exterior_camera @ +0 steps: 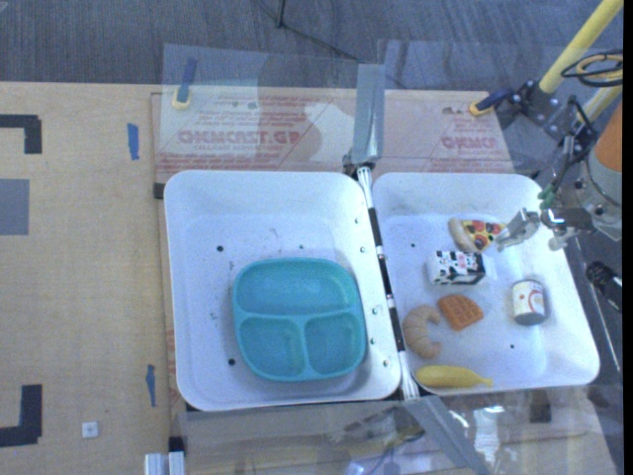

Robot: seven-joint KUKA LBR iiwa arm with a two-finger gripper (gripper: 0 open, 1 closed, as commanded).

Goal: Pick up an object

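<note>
The hand (529, 224) hangs over the right bin (569, 364), near its far right edge; whether it is open or closed cannot be told, and nothing shows in it. Just left of it lies a pizza slice (475, 233), with a small carton (456, 267), croissant (424, 329), waffle (460, 311), can (528, 302) and banana (452, 375) around. A teal divided tray (297, 317) sits in the left bin (198, 216) on the wooden desk (79, 265)

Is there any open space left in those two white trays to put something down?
Yes. In the left bin, the strip behind the teal divided plate is bare. In the right bin, the back-left corner is free. Its middle is crowded: pizza slice, carton, can, waffle, croissant, banana.
</note>
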